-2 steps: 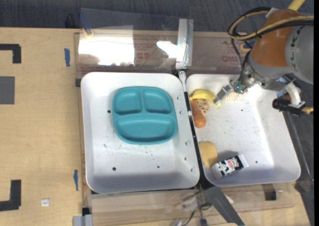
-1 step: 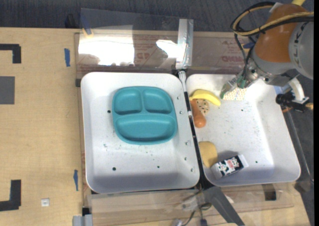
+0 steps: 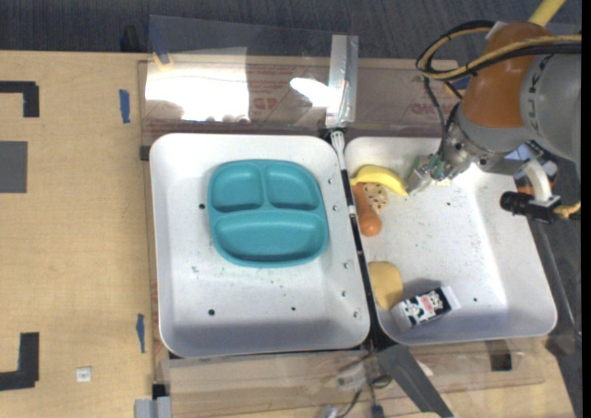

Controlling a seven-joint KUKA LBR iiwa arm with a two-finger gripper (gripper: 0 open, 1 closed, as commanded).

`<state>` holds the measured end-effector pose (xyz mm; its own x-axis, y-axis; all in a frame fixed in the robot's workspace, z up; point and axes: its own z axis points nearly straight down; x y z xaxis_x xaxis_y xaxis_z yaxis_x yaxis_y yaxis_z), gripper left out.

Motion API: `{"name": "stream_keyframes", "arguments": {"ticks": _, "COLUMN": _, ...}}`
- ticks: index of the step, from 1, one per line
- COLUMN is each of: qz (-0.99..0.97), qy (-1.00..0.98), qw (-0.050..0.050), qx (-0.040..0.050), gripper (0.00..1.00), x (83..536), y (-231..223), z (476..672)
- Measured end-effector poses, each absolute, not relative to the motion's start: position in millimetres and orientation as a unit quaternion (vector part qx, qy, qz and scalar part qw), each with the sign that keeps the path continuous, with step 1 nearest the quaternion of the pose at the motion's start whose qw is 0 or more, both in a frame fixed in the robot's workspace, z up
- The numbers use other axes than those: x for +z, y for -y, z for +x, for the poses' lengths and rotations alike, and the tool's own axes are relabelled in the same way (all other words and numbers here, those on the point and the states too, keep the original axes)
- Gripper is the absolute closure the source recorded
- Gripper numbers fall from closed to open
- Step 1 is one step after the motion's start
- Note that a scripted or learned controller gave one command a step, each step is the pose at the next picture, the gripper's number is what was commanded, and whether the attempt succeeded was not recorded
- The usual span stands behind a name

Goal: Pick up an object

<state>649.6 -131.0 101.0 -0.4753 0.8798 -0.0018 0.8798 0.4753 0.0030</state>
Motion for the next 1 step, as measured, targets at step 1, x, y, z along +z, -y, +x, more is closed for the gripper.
{"name": "stream_keyframes", "arguments": {"ticks": 1, "qz": 0.513, "qy": -0.859, "qw": -0.004, "qx": -0.0009, "gripper": 0.0, "x": 100.4, "y": 130.8, "z": 647.3}}
